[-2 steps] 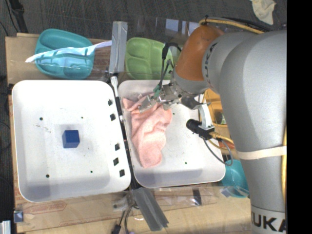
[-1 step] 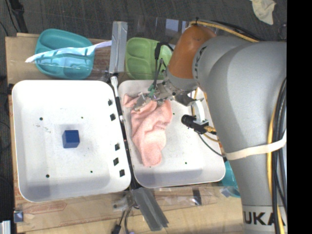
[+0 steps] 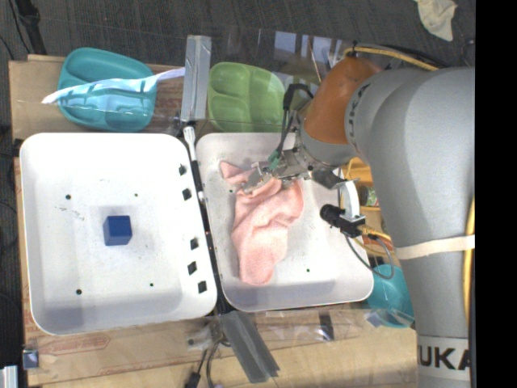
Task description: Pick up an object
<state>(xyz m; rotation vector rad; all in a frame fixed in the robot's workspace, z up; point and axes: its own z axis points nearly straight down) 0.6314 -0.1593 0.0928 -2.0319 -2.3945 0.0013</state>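
We see the pink cloth (image 3: 262, 221) sprawled in the right bin (image 3: 339, 285), its top end bunched up right at the gripper (image 3: 271, 170). The jaws sit down on that upper edge, though we cannot tell whether they are spread or pinching fabric. Over in the left bin (image 3: 48, 217) a blue cube (image 3: 118, 229) sits alone. Behind the bins we spot a green container (image 3: 245, 95) and a teal one (image 3: 105, 87).

Open floor around blue cube (image 3: 118, 229) (left bin)
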